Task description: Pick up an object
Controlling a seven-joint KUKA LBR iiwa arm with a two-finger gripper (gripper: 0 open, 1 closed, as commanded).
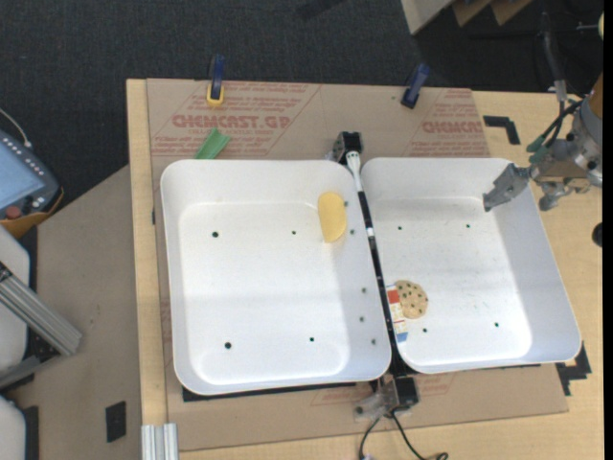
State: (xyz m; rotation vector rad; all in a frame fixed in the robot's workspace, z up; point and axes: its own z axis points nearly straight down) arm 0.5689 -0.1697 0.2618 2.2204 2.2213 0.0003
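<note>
Hand (505,192) sits at the right bin's (536,257) upper right rim, can't tell its state. Cookie (412,300) lies flat at that bin's left edge: light, stiff, brittle, so pinch gently across its rim. Yellow sponge-like piece (331,217) in left bin (239,286) looks softer.

Two white bins (192,286), one yellow piece (332,218), one cookie (411,300), two clamps (216,80).

We see open white floor across the left shallow white bin (259,286), pale yellow oblong piece (331,217) near its right wall, round speckled cookie (412,300) hugging the right bin's (479,266) left wall.
</note>
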